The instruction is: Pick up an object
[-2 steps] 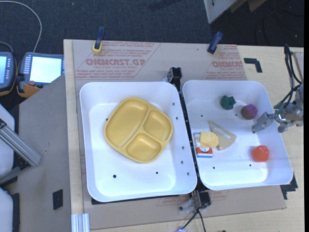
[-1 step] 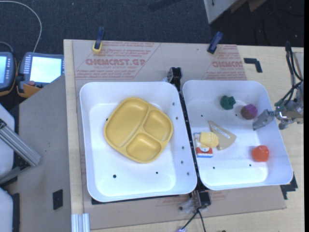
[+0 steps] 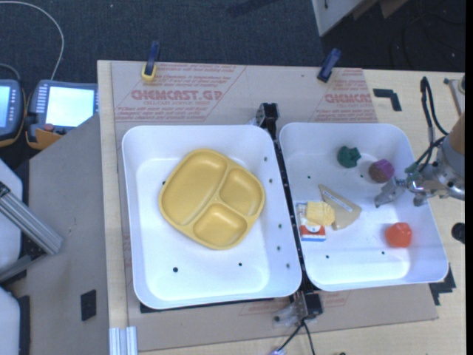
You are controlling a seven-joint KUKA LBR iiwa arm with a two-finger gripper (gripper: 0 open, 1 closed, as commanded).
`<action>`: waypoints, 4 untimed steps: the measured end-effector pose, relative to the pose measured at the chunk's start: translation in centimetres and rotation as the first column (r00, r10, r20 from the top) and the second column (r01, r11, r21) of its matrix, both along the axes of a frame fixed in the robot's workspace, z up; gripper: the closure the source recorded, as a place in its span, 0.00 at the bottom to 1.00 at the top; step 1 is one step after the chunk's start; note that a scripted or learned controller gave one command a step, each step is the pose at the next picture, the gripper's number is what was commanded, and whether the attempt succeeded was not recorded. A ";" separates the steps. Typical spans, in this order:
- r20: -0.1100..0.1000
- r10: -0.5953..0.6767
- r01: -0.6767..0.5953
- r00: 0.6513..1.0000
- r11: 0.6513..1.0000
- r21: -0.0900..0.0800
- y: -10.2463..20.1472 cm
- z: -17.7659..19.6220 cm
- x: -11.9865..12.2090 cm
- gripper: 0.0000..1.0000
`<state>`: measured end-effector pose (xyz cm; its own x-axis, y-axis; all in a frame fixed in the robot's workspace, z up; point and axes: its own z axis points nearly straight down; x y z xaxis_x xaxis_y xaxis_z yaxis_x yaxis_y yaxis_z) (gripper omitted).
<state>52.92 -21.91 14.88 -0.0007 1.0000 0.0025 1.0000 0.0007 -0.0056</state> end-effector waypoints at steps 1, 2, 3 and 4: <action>0.000 0.001 -0.001 1.000 1.000 0.006 0.1 -6.1 -0.6 0.00; 0.003 0.001 -0.001 1.000 1.000 0.003 0.3 -6.4 -0.6 0.00; 0.006 -0.001 0.001 1.000 1.000 -0.001 0.2 -5.4 -0.6 1.00; 0.013 0.002 -0.002 1.000 1.000 -0.006 0.9 -0.3 0.4 1.00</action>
<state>53.27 -21.01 14.62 -0.0023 1.0000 -0.0031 1.0000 0.0023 0.0069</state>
